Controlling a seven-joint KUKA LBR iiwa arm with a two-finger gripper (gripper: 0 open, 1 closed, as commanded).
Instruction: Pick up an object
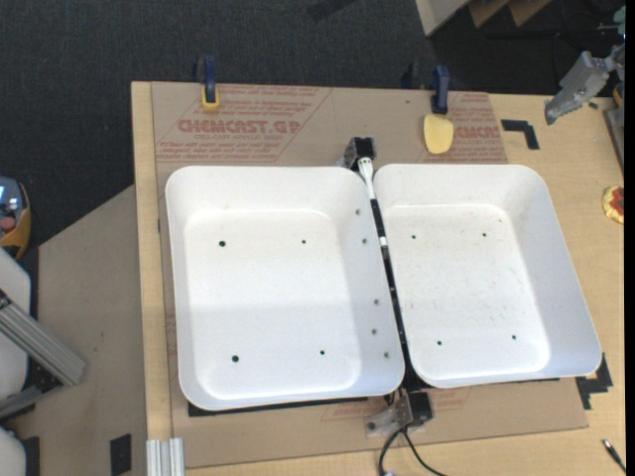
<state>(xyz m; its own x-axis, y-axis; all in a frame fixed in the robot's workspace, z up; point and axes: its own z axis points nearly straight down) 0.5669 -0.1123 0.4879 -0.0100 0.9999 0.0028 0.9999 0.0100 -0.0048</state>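
Observation:
My gripper [578, 84] shows as a grey piece at the upper right edge, above and to the right of the right bin [556, 228] and well off its rim. A small yellow object [438, 133] lies on the brown board just behind the right bin's back rim. A reddish-yellow item [613, 203] peeks in at the right edge, beside the right bin. The left bin [184, 266] sits beside the right one, with a dark strip between them.
The bins rest on a brown board [159, 147] held by two blue clamps [207, 75] [440, 85] at the back. A cable and connector [402, 415] lie at the front between the bins. Dark floor surrounds the bench.

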